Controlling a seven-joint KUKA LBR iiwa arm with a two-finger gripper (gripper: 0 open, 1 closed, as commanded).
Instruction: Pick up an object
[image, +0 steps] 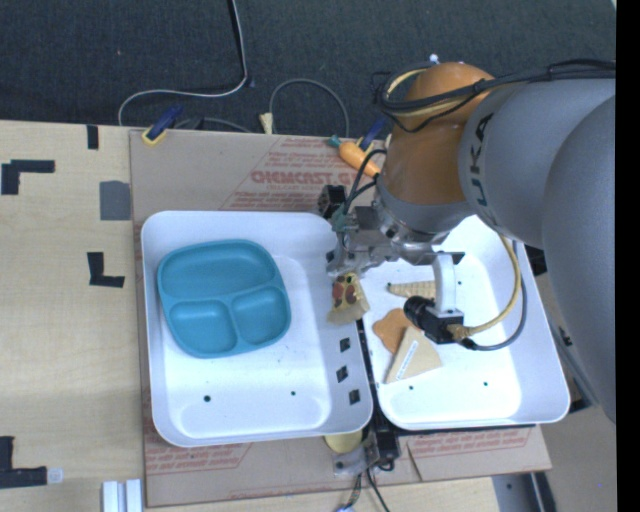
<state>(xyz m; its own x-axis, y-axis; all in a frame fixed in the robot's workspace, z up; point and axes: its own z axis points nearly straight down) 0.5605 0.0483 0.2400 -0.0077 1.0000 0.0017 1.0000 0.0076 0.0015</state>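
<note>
- Two white bins sit side by side on the tabletop; the left bin (170, 400) carries a blue divided plate (224, 297).
- Right bin (520, 395) holds tan wedge pieces (408, 345), lying just right of and below the end effector (348, 268).
- At the end effector, beside the shared bin edge, hangs a small brown object (346, 296); grip state: cannot tell.

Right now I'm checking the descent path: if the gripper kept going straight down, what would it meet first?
Probably the small brown object at the right bin's left edge, directly under the gripper; depth is unclear from above.
</note>
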